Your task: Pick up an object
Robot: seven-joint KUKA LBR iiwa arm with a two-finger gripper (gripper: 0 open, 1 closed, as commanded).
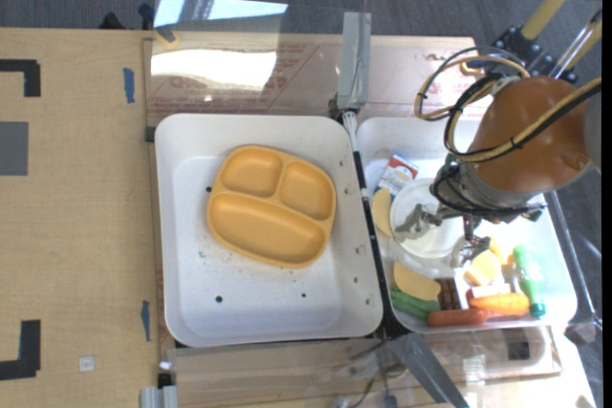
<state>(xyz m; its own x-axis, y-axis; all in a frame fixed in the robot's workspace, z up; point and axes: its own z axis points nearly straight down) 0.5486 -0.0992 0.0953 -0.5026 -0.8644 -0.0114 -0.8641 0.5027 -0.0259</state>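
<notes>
Carrot [497, 304] sits untouched in right bin [564, 291]; end effector [442, 234] low over white bowl [426, 226], grip state unclear, nothing visibly lifted yet.

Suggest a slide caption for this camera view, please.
Arm's pincer low over toy food in right bin; yellow divided plate in left bin.

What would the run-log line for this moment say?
arm: over right bin | tool: low among toy food, by white bowl | left bin: yellow divided plate
</notes>
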